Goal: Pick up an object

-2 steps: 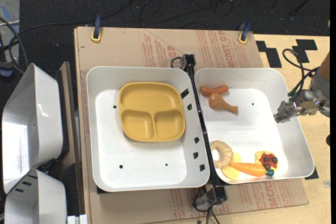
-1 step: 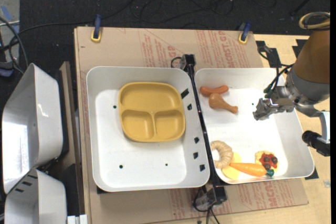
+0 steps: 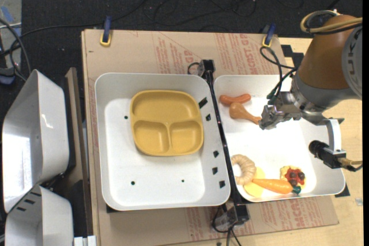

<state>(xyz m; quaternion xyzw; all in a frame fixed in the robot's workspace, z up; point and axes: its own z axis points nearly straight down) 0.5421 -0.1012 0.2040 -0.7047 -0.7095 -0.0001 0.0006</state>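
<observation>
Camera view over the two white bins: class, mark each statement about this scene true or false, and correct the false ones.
1. A yellow divided plate lies in the left bin. True.
2. The carrot lies in the left bin. False: it lies near the front edge of the right bin, beside a shrimp.
3. The gripper is over the right bin, close to the chicken drumstick. True.
4. The divided plate holds the hot dog. False: the hot dog lies in the right bin, near its back edge.
5. The arm reaches in from the view's left side. False: it comes in from the right.
</observation>
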